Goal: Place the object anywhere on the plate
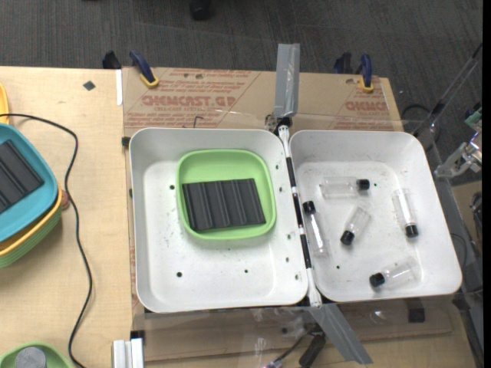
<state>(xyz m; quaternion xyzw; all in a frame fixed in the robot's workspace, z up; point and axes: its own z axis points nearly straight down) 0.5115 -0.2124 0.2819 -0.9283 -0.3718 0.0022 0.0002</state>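
- Green plate [225, 198], one, sits in the left bin [153, 267] toward its back edge, bare floor along the front.
- Five clear vials [355, 225] lie scattered in the right bin [430, 167].
- Claw [469, 153] at the right edge; grip state unclear.

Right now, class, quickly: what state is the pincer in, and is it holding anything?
Pincer: at the view's right edge, beyond the right bin; open or closed cannot be told, and no vial is seen in it.
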